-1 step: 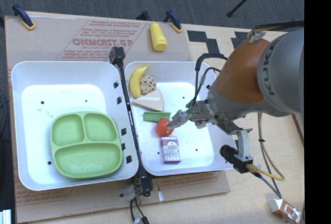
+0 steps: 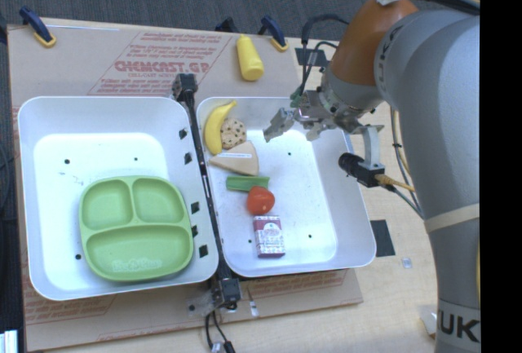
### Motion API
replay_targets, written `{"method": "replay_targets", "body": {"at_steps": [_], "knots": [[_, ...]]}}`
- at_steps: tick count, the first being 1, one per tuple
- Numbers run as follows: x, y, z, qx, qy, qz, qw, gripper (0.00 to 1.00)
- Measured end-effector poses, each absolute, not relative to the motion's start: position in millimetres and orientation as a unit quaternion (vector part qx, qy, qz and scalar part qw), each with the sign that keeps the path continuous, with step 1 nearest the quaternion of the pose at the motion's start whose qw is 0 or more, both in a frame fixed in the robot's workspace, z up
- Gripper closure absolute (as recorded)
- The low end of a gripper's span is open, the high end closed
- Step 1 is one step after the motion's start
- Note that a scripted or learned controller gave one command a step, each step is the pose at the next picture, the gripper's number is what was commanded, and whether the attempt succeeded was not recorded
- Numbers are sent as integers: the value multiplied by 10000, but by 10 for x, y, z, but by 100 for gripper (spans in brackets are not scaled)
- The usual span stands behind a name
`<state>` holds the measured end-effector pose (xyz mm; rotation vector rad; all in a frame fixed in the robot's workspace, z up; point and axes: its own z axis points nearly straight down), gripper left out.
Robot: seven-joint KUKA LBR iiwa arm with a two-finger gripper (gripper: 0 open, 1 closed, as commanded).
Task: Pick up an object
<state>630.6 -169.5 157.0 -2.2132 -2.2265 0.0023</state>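
One yellow curved banana [image 2: 215, 125] beside cookie [image 2: 233, 132].

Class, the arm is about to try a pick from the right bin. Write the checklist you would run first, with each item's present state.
1. Gripper above right bin: ok.
2. Gripper carrying nothing: ok.
3. Targets in reach: banana, cookie, tomato, red box: ok.
4. Items spaced for a clean grasp: not ok, banana, cookie and sandwich crowd together.
5. Finger opening: cannot tell.
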Motion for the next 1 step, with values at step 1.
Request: {"method": "replay_targets", "body": {"at_steps": [1], "knots": [[5542,-2118,1016,-7053,-7089,21,22,0]]}}
